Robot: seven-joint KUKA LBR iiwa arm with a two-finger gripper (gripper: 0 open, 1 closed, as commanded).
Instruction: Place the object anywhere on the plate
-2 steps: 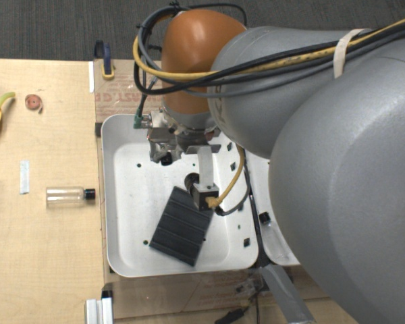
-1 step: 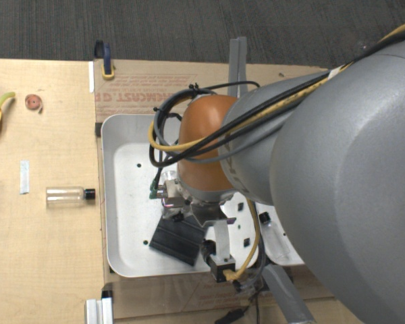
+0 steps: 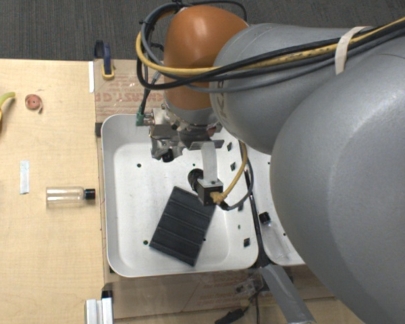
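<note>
Pale wood counter [image 3: 47, 248] w/ dark carpet behind. On it, a shallow white bin [image 3: 121, 248]; the grey arm [image 3: 324, 147] w/ its orange band comes in from the right and covers most of a second bin [image 3: 283, 252].

Gripper [image 3: 164, 151] hangs over the white bin's far half, near the back-left corner. Open or closed: can't tell from this angle.

Black ribbed slab [image 3: 181, 227] lies flat on the bin floor, nearer the camera than the gripper and a bit to its right, apart from it. Long axis is diagonal: far end points up-right, twd the wrist, near end down-left, twd the bin's front wall. Ribs run lengthwise.

Left of the gripper, outside the bin: a clear bottle [image 3: 67, 194] w/ black cap on its side, cap end twd the bin. A small reddish disc [image 3: 32, 102] and a white strip [image 3: 24, 177] lie further left.
</note>
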